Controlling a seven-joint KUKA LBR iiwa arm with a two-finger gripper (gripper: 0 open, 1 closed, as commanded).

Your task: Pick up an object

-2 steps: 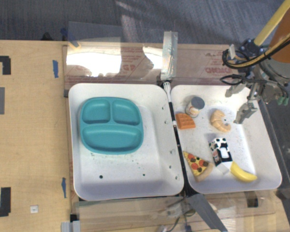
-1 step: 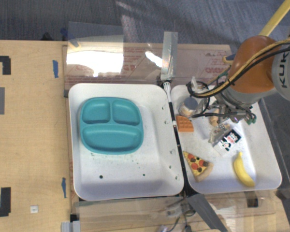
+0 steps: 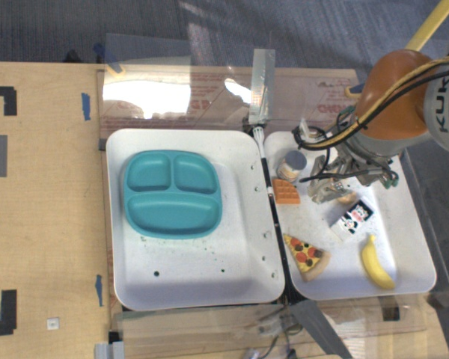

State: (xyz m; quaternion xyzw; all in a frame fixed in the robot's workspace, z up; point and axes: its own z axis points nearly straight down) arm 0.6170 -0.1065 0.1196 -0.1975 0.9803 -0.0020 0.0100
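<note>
Two shallow white bins sit side by side on the bench. Toys lie in the right bin [image 3: 423, 275]: an orange waffle [image 3: 286, 193], a pizza slice [image 3: 307, 254], a banana [image 3: 377, 263], a small printed box [image 3: 354, 217]. Over its far part hangs the gripper [image 3: 331, 191], cables masking it; what it grips, I cannot tell. Best descend straight over one isolated toy. A teal tray [image 3: 172, 194] fills the left bin [image 3: 127, 279].

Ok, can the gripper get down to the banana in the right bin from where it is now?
Probably yes. The banana lies alone near the right bin's front corner, apart from the pizza slice and the small black-and-white pack. The gripper hangs further back over the same bin, with nothing between them.
</note>
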